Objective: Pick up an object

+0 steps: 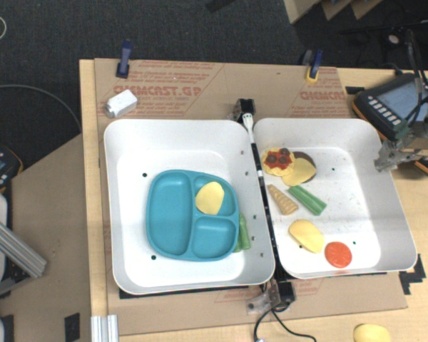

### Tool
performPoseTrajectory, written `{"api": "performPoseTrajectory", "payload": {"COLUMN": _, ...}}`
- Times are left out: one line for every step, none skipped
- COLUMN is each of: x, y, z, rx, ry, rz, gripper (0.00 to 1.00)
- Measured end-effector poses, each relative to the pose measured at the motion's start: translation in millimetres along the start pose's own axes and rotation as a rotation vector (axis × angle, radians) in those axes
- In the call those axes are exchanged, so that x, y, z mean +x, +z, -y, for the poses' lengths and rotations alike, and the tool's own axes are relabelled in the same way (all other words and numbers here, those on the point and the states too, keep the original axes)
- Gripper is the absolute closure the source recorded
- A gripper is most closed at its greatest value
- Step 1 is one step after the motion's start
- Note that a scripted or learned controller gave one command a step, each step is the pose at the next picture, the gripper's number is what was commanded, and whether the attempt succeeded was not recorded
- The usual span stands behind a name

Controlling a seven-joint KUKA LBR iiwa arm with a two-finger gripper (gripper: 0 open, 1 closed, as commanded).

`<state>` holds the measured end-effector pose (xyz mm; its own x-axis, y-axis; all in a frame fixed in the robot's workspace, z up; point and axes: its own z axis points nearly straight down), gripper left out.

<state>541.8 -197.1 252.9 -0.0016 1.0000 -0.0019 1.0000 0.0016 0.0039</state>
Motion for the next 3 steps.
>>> {"api": "performPoseTrajectory", "payload": {"x": 54.7, "y": -114.5, "z": 25.9, "rx": -0.010, "ry": -0.005, "rz": 0.000, "gripper": 1.00}}
{"api": "performPoseTrajectory", "payload": {"x": 65.6, "y": -287.9, "z": 23.2, "rx": -0.019, "ry": -0.001, "rz": 0.003, "gripper": 1.00}}
{"api": "performPoseTrajectory", "payload": {"x": 69.4, "y": -198.1, "z": 50.0, "rx": 0.012, "ry": 0.003, "rz": -0.004, "gripper": 1.00}}
